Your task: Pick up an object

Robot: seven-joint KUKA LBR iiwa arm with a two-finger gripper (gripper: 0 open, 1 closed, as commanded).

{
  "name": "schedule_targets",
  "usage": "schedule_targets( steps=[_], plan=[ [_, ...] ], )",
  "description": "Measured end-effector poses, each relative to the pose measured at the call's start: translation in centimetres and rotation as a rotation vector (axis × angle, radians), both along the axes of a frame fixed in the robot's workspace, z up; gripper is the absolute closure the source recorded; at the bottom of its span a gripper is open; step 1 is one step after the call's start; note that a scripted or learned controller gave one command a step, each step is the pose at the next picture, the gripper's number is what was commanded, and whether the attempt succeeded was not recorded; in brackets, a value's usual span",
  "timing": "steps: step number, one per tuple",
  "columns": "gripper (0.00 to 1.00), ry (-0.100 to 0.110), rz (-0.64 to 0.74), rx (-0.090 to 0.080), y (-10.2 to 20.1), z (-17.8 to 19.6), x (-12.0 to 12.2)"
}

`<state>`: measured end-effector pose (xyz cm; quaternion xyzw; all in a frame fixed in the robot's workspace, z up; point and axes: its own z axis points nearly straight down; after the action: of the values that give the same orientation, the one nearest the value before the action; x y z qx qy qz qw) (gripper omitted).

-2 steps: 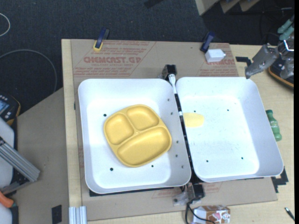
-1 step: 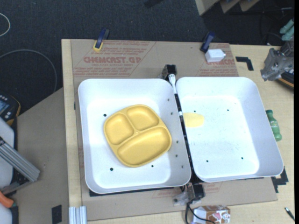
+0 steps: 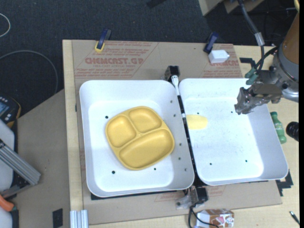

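Yellow divided plate (image 3: 139, 137) in left bin (image 3: 90, 127), end effector (image 3: 242, 107) above right bin (image 3: 266, 160)

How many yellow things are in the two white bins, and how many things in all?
Yellow plastic divided plate, in the left shallow white bin: 1
Small pale yellow flat piece, in the right shallow white bin by its left wall: 1
Other colours in the bins: 0
Total: 2, both yellow
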<state>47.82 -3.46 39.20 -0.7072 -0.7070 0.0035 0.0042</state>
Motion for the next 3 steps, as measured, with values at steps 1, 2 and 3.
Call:
schedule_targets(
  steps=[1, 2, 3],
  plan=[
    [1.0, -0.006, 0.008, 0.0, 11.7, -3.7, 0.1],
    [1.0, -0.014, 0.005, 0.0, 16.3, -0.8, 0.1],
    [1.0, -0.015, 0.002, 0.0, 16.1, 0.1, 0.2]
  ],
)
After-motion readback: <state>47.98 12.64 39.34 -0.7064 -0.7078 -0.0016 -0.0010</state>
